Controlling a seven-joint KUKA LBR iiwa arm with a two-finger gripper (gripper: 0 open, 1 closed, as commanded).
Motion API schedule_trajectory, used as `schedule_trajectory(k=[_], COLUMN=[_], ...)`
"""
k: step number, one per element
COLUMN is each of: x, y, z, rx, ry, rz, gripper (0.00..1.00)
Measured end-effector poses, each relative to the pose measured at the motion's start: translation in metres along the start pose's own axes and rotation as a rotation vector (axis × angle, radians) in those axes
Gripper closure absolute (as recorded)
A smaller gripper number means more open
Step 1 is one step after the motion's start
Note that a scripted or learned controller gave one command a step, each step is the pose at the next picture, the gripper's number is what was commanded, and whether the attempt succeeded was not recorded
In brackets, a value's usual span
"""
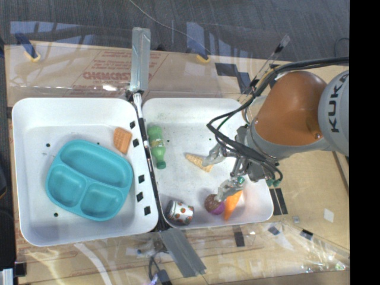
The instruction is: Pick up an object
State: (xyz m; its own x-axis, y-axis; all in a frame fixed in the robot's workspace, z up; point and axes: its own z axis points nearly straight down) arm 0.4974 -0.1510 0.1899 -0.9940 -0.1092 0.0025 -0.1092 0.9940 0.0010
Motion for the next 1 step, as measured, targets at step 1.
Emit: schedule_trajectory(k=[1], x=[-0.0205], y=[0.0231], z=[0.0981], rx=[0.000], ry=[-0.003], rz=[0.368], gripper=[0.00])
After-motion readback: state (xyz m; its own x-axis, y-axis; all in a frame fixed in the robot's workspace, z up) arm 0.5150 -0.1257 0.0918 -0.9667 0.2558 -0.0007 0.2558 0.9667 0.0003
